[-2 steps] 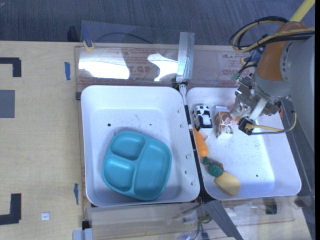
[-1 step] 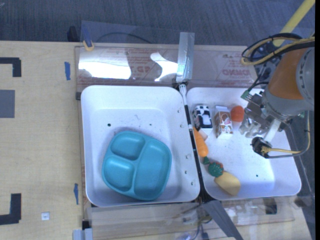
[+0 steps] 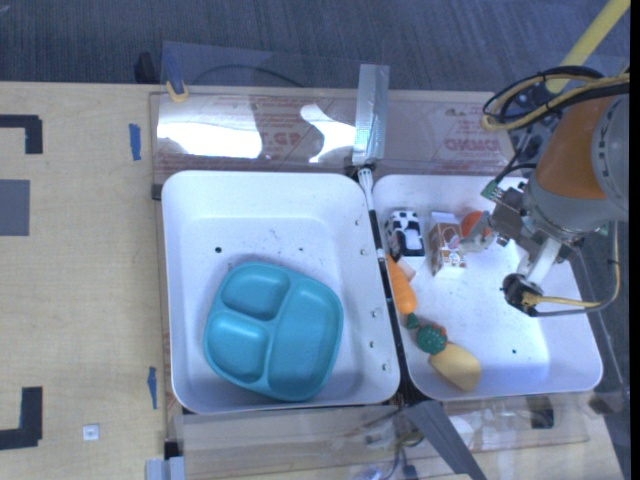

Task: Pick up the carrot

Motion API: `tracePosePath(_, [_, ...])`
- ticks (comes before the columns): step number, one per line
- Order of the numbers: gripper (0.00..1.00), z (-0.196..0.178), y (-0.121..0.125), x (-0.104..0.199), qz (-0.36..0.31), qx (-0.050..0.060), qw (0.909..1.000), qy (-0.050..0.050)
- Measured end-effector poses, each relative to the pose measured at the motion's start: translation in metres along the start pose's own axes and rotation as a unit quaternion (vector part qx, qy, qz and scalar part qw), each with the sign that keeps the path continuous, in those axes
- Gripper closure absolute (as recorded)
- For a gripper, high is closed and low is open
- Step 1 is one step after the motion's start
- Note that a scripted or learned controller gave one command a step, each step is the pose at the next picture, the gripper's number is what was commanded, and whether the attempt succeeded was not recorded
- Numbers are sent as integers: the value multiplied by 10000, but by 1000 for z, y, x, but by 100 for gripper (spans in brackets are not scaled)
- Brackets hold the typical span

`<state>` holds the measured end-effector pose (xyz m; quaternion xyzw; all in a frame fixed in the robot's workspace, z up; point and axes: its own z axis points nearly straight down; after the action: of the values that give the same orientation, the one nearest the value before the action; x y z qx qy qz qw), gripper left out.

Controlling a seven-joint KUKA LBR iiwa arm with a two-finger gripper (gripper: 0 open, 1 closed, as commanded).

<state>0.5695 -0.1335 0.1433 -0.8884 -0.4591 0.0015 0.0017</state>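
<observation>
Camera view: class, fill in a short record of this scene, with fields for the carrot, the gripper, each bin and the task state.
carrot: lies along the right bin's left wall, not held
gripper: above the right bin, apart from the carrot
right bin: also holds a small carton, a green toy and a yellow toy
left bin: holds a teal divided plate
task state: carrot not yet picked up

Teal divided plate [image 3: 274, 333] in left bin [image 3: 200, 218]; carton [image 3: 446, 245] in right bin [image 3: 570, 353].
</observation>
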Motion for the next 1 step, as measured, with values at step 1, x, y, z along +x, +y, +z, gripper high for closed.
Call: tracePosePath(1, [0, 30, 16, 31, 1808, -121, 9834, 95])
